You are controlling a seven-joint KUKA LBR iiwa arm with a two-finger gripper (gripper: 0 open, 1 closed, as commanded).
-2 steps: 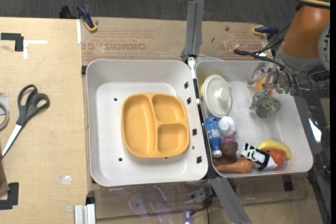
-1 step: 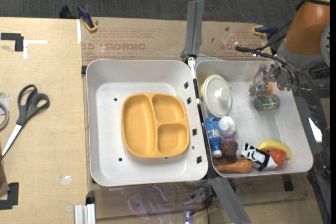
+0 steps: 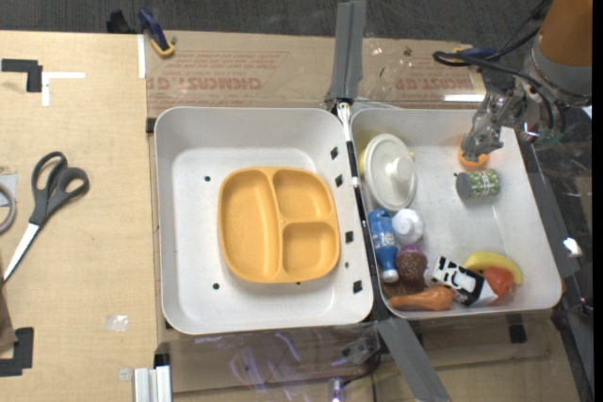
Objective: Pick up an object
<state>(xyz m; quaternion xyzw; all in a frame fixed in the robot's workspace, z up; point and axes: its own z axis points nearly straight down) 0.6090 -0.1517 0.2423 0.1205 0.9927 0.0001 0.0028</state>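
Hovering at the far right corner of the right bin (image 3: 542, 231), the gripper (image 3: 482, 141) was seen directly over a small orange object (image 3: 473, 156); whether it was spread or closed could not be told. The object was judged light, rounded and perhaps slippery, best taken across its middle. A small green-labelled can (image 3: 479, 184) lay just beside it, likely to be nudged. A white lidded bowl (image 3: 390, 170) sat by the left wall; a blue bottle (image 3: 382, 243), banana (image 3: 492, 263) and other toys were crowded along the near edge. A yellow divided plate (image 3: 280, 224) was noted in the left bin (image 3: 179, 231).
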